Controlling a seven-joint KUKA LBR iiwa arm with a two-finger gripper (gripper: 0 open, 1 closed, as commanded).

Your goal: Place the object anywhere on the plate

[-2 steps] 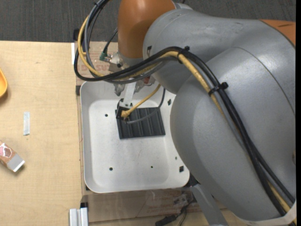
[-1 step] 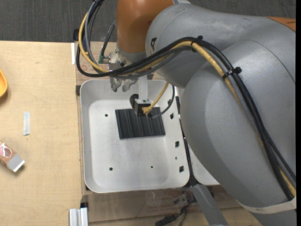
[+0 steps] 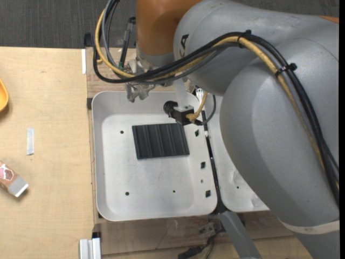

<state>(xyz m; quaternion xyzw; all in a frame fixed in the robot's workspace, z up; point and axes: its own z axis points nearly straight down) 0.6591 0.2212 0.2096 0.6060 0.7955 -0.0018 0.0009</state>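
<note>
Nearest the camera, the arm's large grey body (image 3: pixel 280 134) fills the right side of the view and hides most of the right bin (image 3: pixel 240 196), of which a strip of white floor and rim shows below the arm. Whatever lies in that bin beyond the strip cannot be judged.

Next comes the left bin (image 3: pixel 108 198), a shallow white tray with small dark holes in its floor. A dark ribbed rectangular pad (image 3: pixel 160 141) lies flat on that floor, toward the far half, square to the bin walls and apart from every wall. It may be the object or may be a fixture of the bin; this cannot be settled here.

Above the bin's far edge sits the orange wrist band (image 3: pixel 161 15), with black and yellow cables looping round it. The gripper (image 3: pixel 139 92) hangs below the band, just over the far rim of the left bin, near the pad's far left corner but not touching it. Its tips are small and blurred: whether it is released or clenched cannot be told, and nothing is seen held.

No plate can be identified with certainty. An orange curved edge (image 3: pixel 2 97) at the far left of the wooden bench (image 3: pixel 43 117) may be one.

Also on the bench, well apart from the bins: a small pale strip (image 3: pixel 30 142) and a wrapped item (image 3: pixel 12 180) at the left edge. Neither obstructs the bin; the arm's own bulk is the chief obstruction to inspection.
</note>
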